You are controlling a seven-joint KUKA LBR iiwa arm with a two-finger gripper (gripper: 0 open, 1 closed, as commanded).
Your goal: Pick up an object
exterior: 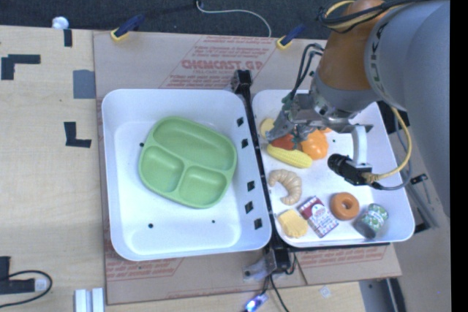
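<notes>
My gripper (296, 129) is low in the right bin (380, 126), at its upper left part. It hangs over a cluster of toy food: a yellow corn cob (289, 156), an orange pepper (316, 145), a red piece (281, 143) and a yellow piece (267, 127) by the bin's left wall. The gripper's body hides the spot where it meets the cluster, so I cannot tell if anything is held.
Nearer the front of the right bin lie a croissant (287, 185), a donut (344, 206), a red packet (318, 216), a yellow wedge (292, 224) and a green can (373, 220). The left bin (121, 157) holds a green divided plate (189, 161).
</notes>
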